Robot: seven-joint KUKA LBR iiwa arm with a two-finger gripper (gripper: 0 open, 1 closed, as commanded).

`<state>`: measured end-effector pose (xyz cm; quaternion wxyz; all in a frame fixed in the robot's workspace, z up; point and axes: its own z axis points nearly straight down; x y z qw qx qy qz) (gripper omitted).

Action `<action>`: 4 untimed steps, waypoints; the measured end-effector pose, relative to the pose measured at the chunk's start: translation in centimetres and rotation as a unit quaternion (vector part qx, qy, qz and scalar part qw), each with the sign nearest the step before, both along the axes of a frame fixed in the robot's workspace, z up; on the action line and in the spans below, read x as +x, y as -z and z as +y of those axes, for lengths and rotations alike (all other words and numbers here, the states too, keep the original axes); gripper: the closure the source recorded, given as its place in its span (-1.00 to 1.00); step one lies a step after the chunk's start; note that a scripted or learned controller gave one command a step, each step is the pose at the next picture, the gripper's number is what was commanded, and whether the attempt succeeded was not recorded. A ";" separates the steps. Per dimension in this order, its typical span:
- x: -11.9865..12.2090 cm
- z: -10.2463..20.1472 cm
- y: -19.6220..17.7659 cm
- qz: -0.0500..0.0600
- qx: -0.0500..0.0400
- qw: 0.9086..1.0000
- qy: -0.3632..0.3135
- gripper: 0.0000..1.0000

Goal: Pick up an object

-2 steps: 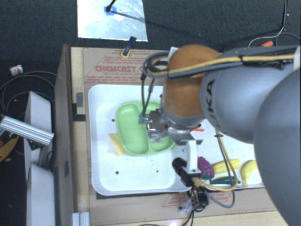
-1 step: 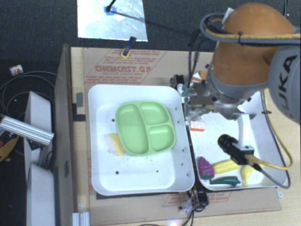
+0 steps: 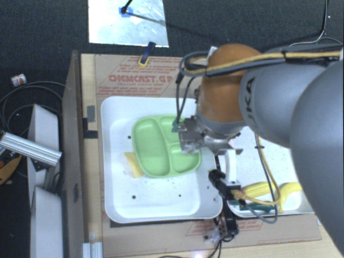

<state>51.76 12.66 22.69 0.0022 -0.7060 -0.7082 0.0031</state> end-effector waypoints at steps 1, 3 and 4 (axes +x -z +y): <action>-3.4 1.4 12.4 0.001 0.000 1.000 0.001 1.00; -0.9 9.2 3.7 -0.007 0.003 1.000 -0.001 1.00; -3.1 10.6 -2.4 -0.006 0.003 1.000 -0.002 1.00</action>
